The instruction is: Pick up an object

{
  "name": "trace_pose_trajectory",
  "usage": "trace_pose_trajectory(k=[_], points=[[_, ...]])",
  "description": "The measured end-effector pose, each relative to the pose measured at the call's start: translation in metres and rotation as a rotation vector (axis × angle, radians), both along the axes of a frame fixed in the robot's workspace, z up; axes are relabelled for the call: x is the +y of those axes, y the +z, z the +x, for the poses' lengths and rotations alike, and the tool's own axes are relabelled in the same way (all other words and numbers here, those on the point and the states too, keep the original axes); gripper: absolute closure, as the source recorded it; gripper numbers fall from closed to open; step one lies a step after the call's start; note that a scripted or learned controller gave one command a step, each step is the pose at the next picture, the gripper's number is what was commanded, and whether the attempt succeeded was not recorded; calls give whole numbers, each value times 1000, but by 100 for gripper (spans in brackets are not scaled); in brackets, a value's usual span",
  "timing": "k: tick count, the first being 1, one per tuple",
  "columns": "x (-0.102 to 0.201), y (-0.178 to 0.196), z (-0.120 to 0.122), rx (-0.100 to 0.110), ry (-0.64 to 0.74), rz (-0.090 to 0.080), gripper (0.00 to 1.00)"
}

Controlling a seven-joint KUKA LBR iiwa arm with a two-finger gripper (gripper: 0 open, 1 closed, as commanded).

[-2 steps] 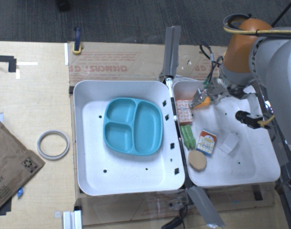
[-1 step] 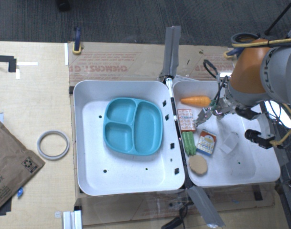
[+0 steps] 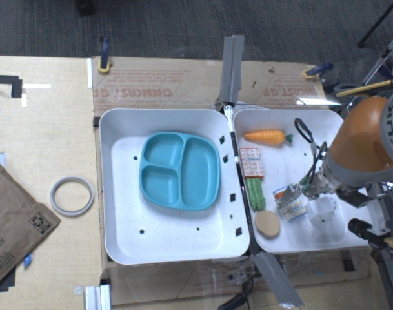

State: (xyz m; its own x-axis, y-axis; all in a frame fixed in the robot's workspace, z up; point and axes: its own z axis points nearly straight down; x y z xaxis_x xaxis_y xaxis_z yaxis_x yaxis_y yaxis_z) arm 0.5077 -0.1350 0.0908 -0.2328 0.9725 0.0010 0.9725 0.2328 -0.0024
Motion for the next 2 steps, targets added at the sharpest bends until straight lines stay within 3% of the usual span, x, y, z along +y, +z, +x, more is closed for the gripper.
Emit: trace_pose_trajectory(k=[1, 2], points=[[-1, 9, 0, 0, -4, 0, 100], [46, 100, 35, -1, -63, -2, 100]])
